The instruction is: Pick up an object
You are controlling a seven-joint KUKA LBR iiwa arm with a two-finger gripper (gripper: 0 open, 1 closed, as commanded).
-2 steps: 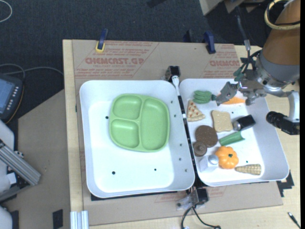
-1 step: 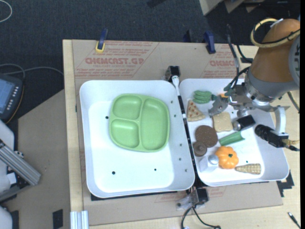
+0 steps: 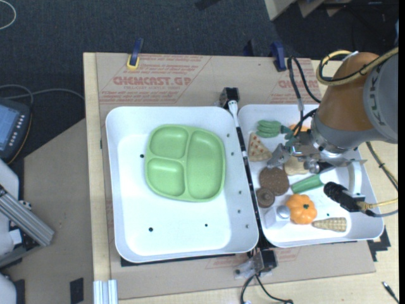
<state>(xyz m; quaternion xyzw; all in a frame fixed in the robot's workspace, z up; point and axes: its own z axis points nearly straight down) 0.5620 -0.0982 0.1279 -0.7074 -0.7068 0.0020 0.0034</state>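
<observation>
Toy food crowds the bin beneath the gripper (image 3: 286, 154); whether its fingers are open, I cannot tell. Best to settle squarely over the brown disc (image 3: 274, 180) just below them.

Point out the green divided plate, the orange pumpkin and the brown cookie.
green divided plate (image 3: 186, 163), camera view, centre ridge.
orange pumpkin (image 3: 302, 209), camera view, its top.
brown cookie (image 3: 274, 181), camera view, middle of its face.

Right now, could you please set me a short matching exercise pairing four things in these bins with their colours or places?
Things:
1. divided plate
2. toy pumpkin
3. brown cookie
4. waffle cone

Descriptions:
A. orange, right bin
B. tan, near the right bin's front edge
C. light green, left bin
D. round and dark, right bin by the divider

Pairs: 1-C, 2-A, 3-D, 4-B
</observation>
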